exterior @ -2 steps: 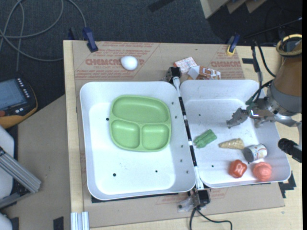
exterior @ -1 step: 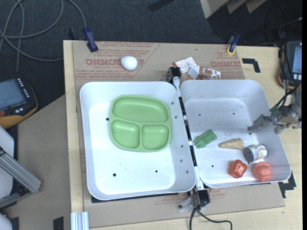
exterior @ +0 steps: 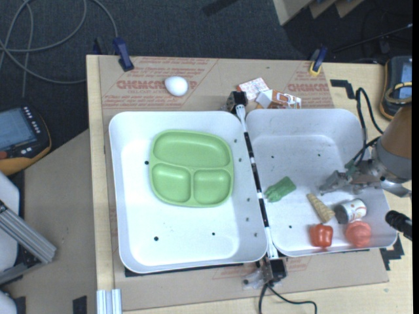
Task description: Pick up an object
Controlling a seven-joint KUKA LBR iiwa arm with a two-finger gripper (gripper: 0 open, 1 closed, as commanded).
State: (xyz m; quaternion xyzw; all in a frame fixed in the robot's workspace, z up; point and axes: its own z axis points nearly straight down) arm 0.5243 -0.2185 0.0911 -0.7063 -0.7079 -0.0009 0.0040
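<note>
The right bin (exterior: 308, 133) holds several small objects. A green piece (exterior: 280, 189) lies near its left wall. A tan ridged piece (exterior: 321, 207) sits in the middle. A red item (exterior: 321, 235) and an orange-red one (exterior: 358, 233) lie by the front rim, with a small white and red can (exterior: 352, 210) just behind them. My gripper (exterior: 332, 182) reaches in from the right and hangs low just above and behind the tan piece and the can. Nothing is visibly held.
A green divided plate (exterior: 192, 167) lies in the left bin (exterior: 131, 195). A white egg (exterior: 175, 85) and some small packets (exterior: 265, 95) rest on the cardboard behind the bins. Blue clamps (exterior: 122, 53) grip the back edge. Cables run at the right.
</note>
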